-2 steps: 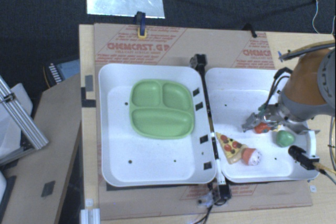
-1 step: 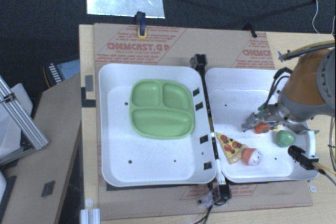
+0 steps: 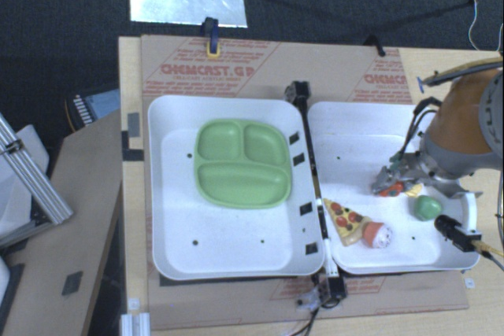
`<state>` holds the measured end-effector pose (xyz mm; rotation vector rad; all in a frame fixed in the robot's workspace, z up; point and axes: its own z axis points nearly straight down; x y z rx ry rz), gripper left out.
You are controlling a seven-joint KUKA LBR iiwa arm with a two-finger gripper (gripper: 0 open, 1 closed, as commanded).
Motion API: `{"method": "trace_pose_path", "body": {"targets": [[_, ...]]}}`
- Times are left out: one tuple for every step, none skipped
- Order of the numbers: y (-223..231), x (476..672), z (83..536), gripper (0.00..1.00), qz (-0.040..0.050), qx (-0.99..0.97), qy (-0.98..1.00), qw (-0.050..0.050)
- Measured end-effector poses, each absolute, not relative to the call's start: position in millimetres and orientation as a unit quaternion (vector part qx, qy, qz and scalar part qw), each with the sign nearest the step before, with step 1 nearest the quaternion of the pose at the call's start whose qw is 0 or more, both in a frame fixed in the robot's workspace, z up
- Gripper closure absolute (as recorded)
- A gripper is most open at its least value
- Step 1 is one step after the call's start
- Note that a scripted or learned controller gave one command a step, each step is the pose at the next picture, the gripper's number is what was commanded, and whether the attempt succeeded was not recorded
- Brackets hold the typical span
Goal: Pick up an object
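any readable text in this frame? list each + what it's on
"CHEMCAST GP" in red, upper left of the brown protective sheet under the bins, reads clearly enough.
A second red print, upper right of the same sheet, beside the right bin: probably the same brand, too blurred to confirm.
Faint red print on the sheet's front strip: unreadable.
No text on the green divided plate, the pizza slice toy or the gripper.
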<state>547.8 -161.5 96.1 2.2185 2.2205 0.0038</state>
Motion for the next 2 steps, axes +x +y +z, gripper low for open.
{"method": "trace_pose_path", "body": {"targets": [[-159,541.6,144,1.00,0.0014,0.706,0.708,0.002],[-168,539.1,192,1.00,0.0015,0.707,0.707,0.003]]}}
